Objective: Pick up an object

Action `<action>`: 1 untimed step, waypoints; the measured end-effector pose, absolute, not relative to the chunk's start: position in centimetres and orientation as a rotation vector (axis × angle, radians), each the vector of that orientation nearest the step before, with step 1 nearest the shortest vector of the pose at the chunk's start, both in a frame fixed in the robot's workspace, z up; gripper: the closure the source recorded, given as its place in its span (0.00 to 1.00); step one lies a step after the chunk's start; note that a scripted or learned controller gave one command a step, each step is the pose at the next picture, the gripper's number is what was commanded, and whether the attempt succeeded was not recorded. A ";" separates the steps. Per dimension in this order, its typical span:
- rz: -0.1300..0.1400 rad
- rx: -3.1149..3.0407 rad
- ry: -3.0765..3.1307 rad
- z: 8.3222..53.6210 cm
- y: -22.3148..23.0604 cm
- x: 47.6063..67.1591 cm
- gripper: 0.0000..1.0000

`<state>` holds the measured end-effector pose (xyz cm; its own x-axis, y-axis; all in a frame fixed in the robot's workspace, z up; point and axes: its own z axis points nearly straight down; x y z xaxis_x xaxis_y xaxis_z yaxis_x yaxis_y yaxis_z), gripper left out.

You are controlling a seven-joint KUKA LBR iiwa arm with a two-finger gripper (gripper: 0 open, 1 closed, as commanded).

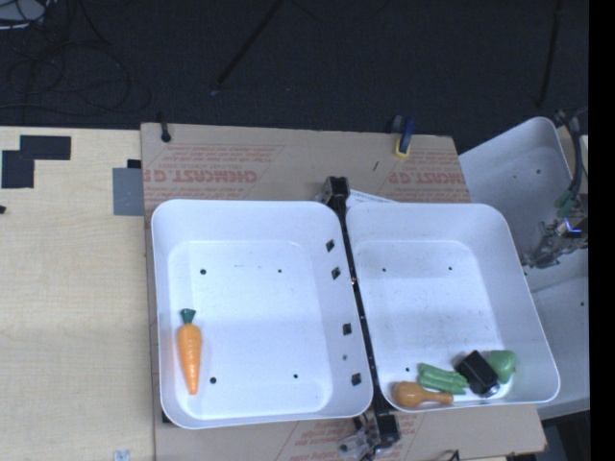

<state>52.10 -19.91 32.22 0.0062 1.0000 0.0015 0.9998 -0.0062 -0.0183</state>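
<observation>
Nothing has been picked up yet, as far as I can see: a toy carrot (189, 356) lies alone near the front-left corner of the left bin (250, 214), and the right bin (437, 217) has a small heap in its front-right corner, where a black block (478, 372) rests against green vegetables (444, 378) and an orange, pear-shaped piece (420, 395). At the right edge I can make out only a grey part of the robot (538, 176) with some wiring, so I cannot tell what state the hand is in. The whole job looks still ahead: reaching into a bin, closing on one piece and lifting it clear.
</observation>
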 end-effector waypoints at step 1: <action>0.006 -2.217 -2.217 24.7 -21.2 54.5 1.00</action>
<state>54.51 -21.23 24.67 0.0002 1.0000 0.0015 1.0000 -0.0002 -0.0070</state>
